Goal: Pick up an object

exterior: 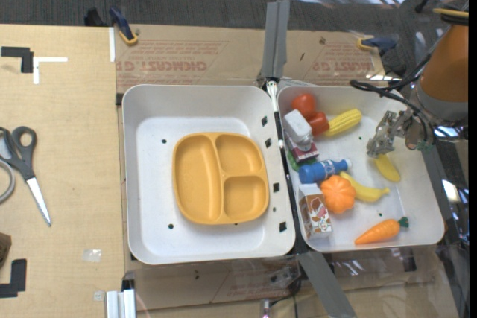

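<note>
A pale wooden counter (59,160) carries two white bins, cardboard under them printed with mirrored lettering I cannot read. The left bin (141,182) holds a yellow divided plate (220,177), lying flat. The right bin (425,227) collects the pickable toys: corn (340,121), banana (387,167), carrot (378,231), a juice carton (316,214). The gripper (384,138) hangs just above the banana; whether its fingers are parted I cannot tell.

I saw two smooth, glossy white plastic bins (141,182), a matt yellow plastic divided tray (220,177), shiny plastic toy food like the orange carrot (378,231), pale wooden benchtop (59,160), metal-bladed grey-handled scissors (28,171), brown printed cardboard (194,59).
</note>
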`<state>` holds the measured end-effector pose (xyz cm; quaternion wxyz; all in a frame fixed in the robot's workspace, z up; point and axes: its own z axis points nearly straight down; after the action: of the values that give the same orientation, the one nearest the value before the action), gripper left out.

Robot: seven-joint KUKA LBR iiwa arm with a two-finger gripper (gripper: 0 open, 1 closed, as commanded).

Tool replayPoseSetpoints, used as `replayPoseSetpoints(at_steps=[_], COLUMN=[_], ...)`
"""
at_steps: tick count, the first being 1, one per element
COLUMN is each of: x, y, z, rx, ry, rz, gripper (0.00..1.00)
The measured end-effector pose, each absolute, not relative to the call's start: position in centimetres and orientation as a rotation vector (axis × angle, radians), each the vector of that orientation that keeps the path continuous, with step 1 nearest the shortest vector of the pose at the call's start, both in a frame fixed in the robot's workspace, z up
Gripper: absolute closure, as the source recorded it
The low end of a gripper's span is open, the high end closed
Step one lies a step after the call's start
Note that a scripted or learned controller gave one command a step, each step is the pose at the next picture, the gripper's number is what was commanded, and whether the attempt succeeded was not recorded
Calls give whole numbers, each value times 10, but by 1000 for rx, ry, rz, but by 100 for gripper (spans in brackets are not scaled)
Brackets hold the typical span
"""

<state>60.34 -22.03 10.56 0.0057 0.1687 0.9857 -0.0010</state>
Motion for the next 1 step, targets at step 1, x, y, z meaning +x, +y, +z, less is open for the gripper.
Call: replayPoseSetpoints(at_steps=[1], x=[603], y=[-220], z=[106], rx=[528], ry=[3085], rz=[-3], gripper=[0])
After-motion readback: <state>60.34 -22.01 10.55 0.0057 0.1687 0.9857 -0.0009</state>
